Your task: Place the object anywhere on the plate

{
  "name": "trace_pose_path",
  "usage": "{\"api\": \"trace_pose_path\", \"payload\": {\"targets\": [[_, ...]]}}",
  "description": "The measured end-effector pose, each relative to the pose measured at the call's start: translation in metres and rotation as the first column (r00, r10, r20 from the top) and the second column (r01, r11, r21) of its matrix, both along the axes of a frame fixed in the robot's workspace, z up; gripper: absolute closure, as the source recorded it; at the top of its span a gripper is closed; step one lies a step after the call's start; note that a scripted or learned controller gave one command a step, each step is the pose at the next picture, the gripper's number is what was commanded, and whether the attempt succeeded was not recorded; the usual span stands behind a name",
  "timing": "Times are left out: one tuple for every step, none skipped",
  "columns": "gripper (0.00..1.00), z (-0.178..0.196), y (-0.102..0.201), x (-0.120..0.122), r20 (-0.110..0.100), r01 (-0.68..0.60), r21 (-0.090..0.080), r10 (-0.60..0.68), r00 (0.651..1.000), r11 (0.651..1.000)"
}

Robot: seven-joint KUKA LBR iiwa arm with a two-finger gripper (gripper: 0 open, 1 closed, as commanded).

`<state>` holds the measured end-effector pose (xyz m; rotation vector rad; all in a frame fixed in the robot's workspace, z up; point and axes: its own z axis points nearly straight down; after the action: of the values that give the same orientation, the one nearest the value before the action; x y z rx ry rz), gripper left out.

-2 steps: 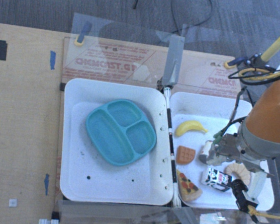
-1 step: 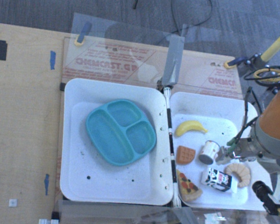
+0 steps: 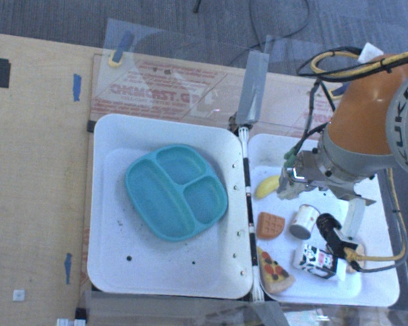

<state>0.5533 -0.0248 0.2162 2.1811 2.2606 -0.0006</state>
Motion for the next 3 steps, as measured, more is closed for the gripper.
{"api": "trace_pose_path", "payload": {"targets": [[1.00,-0.004,-0.032,-0.066,-0.003,0.079,0.001,-0.079,0.997,0.997],[1.00,-0.009,-0.087,-0.075,-0.004,0.118,0.001,-0.118,0.993,0.993],[1.00,-0.007,-0.139,-0.074,0.001,0.185,-0.001,-0.185,0.983,0.983]]}}
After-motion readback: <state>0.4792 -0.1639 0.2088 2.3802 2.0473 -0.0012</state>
